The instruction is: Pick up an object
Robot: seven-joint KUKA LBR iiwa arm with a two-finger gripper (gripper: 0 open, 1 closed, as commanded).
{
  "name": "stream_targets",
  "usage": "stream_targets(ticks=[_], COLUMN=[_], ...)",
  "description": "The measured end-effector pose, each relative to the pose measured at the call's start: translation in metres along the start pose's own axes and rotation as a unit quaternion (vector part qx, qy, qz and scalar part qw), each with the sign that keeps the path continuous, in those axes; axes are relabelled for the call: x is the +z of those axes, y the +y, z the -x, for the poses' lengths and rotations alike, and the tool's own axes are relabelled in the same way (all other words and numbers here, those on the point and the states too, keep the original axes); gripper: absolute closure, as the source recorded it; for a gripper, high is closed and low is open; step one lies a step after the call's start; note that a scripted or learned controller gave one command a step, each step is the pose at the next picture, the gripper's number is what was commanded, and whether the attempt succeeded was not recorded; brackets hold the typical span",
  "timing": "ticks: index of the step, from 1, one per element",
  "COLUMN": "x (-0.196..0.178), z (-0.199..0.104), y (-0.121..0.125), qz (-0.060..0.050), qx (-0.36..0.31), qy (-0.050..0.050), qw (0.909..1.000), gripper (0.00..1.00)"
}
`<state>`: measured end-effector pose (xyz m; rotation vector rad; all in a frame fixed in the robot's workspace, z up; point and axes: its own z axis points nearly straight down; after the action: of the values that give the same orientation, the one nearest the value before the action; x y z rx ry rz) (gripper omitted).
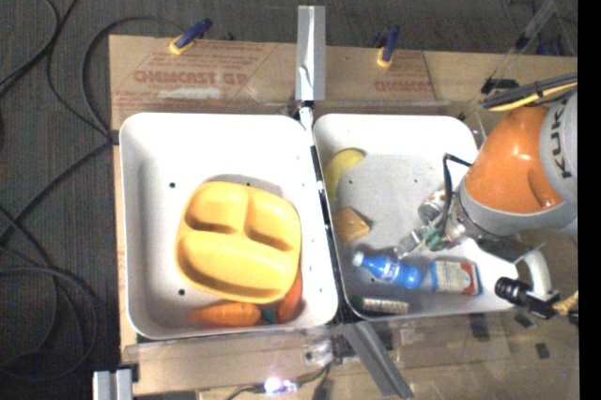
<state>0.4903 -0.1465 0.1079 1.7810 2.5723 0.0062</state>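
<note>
The blue-capped bottle (418,274) is lying along the right bin's (394,130) near wall, long axis left to right, cap leftward. The gripper (430,234) is hanging just above its middle (finger spread unreadable), a tan block (351,224) sitting beyond.

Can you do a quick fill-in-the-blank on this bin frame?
1. The yellow compartment tray lies in the ____ bin.
2. The bottle has a ____ cap.
3. The end effector hangs over the ____ bin.
4. The carrot is ____ in colour.

Missing words: left; blue; right; orange
</note>
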Motion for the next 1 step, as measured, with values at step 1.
stream_targets(ticks=[1], x=[0.0001], z=[0.0], y=[-0.0002], qz=[0.0], qx=[0.0], qy=[0.0], qw=[1.0], gripper=[0.0])
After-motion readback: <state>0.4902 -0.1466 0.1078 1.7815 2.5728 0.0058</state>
